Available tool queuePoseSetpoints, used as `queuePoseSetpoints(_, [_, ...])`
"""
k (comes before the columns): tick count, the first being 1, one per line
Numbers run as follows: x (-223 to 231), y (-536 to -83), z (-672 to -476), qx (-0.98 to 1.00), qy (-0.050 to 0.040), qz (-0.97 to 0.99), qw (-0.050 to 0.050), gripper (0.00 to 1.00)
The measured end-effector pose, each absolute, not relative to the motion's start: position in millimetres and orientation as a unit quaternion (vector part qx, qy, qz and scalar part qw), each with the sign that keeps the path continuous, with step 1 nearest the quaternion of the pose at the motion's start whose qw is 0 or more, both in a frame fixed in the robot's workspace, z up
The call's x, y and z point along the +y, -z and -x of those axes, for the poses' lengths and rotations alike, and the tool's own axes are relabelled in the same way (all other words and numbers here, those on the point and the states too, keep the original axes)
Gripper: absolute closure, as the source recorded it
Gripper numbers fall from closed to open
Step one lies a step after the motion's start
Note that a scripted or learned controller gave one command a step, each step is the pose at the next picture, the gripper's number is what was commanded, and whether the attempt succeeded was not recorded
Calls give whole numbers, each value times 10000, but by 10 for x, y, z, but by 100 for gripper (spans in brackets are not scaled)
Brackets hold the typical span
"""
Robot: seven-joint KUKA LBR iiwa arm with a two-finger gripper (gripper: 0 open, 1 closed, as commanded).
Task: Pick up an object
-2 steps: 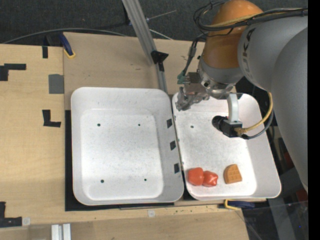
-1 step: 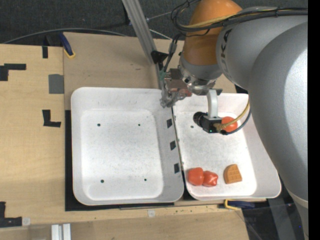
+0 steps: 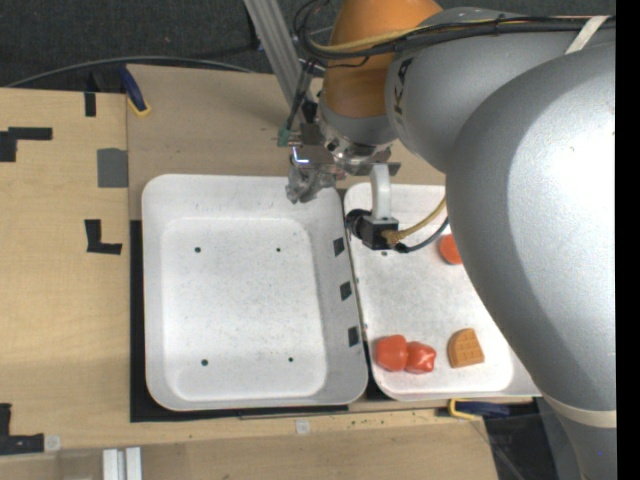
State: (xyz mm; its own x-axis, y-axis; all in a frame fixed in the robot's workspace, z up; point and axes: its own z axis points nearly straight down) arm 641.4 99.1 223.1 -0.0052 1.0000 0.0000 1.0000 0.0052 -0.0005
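Note:
My gripper hangs over the far right corner of the left bin, under the orange band of the arm. Its fingers are small and dark against the bin rim, and nothing shows between them. In the right bin lie a red lumpy object and a tan waffle-like piece near the front edge. A further red-orange object peeks out beside the arm at the right. All of these lie well away from the gripper.
The big grey arm body covers the right bin's far and right parts. Black clips sit along the divide between the bins. A cable and black connector hang over the right bin's far left corner. Wooden bench surrounds the bins.

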Motion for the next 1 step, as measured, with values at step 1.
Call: queuePoseSetpoints(1, [967,-2240,-6407,-7079,-11,7063,-2,0])
